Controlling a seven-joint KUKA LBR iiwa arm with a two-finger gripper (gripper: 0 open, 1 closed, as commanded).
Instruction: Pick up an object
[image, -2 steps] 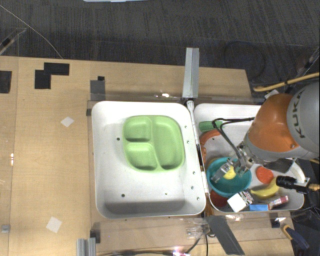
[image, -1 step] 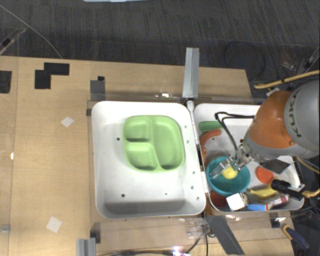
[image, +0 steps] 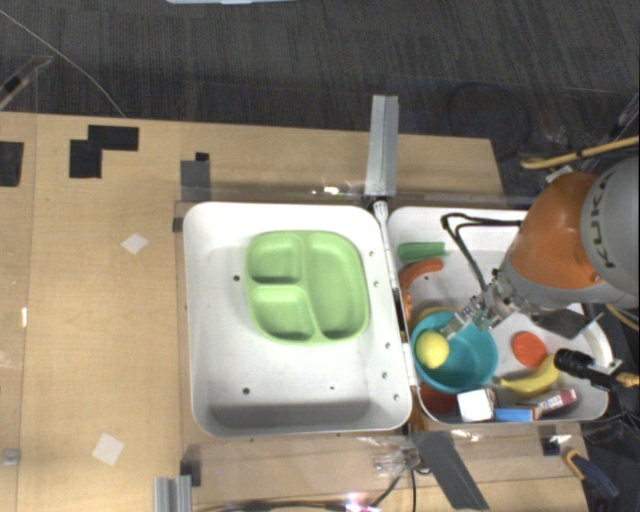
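I hang over the blue bowl in the right bin, my gripper at its far rim; my grip state I cannot tell. A yellow ball sits inside it, cupped, so a rim approach seems sensible.

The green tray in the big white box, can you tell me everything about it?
The green tray is pale lime green and looks like smooth plastic, with rounded corners. It has three hollow sections: two smaller ones on the left, one above the other, and one long one on the right. It lies flat and slightly turned, near the middle of the left bin, resting on the bin's white floor. Nothing else touches it.
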